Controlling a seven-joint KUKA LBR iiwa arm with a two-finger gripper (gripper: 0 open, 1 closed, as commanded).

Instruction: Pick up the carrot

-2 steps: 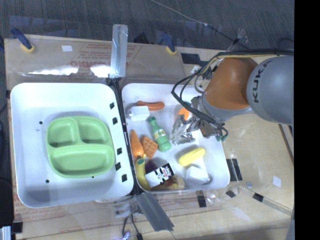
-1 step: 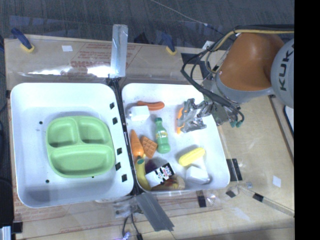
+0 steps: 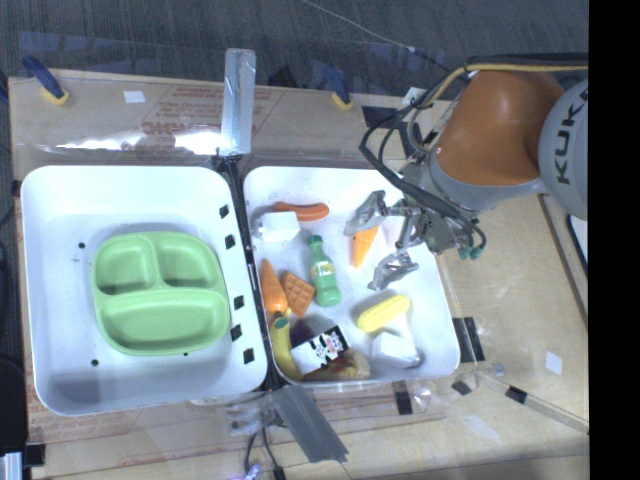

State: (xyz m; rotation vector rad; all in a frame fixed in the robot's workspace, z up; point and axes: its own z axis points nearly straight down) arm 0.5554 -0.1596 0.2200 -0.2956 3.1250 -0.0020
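A long orange carrot [image 3: 272, 286] lies along the left wall of the right bin [image 3: 436, 268], its tip pointing to the far side, beside a waffle piece [image 3: 298, 291]. My gripper [image 3: 383, 239] hangs over the right half of that bin, well to the right of the carrot, and it is open. One finger [image 3: 367, 211] is on the far side and the other finger [image 3: 397, 265] on the near side. A short orange cone-shaped piece [image 3: 362, 246] lies just left of the gap between them and is not clamped.
The right bin also holds a sausage [image 3: 300, 209], a white block [image 3: 279, 227], a green bottle [image 3: 322, 270], a yellow piece [image 3: 383, 313], a banana [image 3: 283, 345] and a black-and-white box [image 3: 327, 346]. A green divided plate [image 3: 158, 290] sits in the left bin [image 3: 40, 268].
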